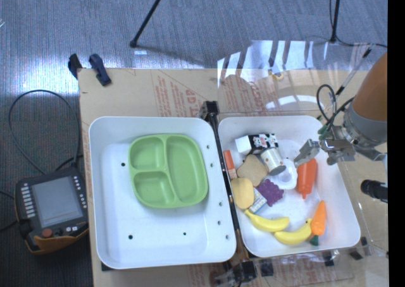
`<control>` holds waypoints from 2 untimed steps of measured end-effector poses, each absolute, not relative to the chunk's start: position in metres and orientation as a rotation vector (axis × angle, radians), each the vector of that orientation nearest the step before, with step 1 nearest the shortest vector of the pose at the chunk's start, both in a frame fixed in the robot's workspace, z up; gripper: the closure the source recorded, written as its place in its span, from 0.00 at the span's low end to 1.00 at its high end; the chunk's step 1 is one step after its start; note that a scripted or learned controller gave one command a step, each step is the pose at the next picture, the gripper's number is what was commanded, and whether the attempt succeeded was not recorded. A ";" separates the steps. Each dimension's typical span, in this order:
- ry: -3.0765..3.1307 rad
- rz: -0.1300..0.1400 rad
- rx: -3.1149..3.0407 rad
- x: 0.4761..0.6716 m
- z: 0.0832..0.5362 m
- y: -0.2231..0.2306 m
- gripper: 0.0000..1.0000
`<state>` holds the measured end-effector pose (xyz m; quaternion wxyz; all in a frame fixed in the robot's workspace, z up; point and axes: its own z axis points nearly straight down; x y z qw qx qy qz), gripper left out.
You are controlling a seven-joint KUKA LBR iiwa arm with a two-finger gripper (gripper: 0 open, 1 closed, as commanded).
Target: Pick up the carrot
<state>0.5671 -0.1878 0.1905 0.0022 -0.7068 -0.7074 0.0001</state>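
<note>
The carrot [318, 216] is orange with a green top and lies tilted near the front right corner of the right bin [347, 198], beside a yellow banana [295, 236]. A second, redder orange vegetable [306, 177] lies upright in the picture farther back. My gripper [321, 153] hovers at the bin's right side, directly over the top end of that redder vegetable. Its two fingers are spread open with nothing between them. The carrot sits well forward of the gripper, apart from it.
The right bin also holds another banana [268, 221], purple grapes [272, 191], a potato [242, 192], a silver can [273, 158], a white cup [288, 180] and small boxes [262, 141]. In the left bin [111, 216] lies a green divided plate [169, 170].
</note>
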 end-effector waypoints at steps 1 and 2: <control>-2.221 -0.003 -2.203 0.483 0.085 -0.210 0.00; -2.211 -0.001 -2.213 0.483 0.094 -0.211 1.00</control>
